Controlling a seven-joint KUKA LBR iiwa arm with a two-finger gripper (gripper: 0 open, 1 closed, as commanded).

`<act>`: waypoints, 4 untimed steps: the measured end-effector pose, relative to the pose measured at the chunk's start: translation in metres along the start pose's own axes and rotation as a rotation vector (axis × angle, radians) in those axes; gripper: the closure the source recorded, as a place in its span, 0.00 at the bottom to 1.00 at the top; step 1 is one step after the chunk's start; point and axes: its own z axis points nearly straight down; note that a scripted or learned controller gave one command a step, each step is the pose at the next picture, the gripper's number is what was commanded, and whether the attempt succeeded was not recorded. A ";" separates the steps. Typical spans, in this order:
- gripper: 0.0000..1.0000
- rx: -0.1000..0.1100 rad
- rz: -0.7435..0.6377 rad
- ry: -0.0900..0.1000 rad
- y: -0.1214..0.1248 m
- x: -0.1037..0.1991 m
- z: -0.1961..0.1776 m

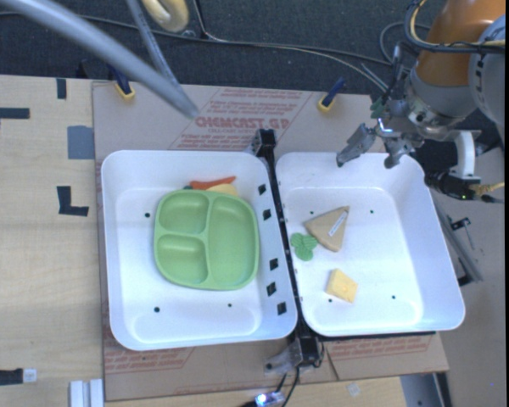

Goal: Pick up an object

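We see the bench evenly and brightly lit from overhead, so the two white bins [369, 312] glare almost to washout and their inner walls lose detail, while objects cast only faint, soft shadows. At the far left a grey bar [85, 32] crossing close to the camera is badly out of focus. The dark far background stays dim, and the picture is slightly soft and grainy overall.

Red lettering on the cardboard sheet [237, 113] is too blurred to read.
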 end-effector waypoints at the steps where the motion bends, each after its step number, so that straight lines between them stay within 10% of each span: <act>1: 0.00 -0.013 -0.003 -0.002 0.002 0.000 -0.008; 4: 0.00 -0.008 -0.002 -0.003 -0.004 0.008 0.130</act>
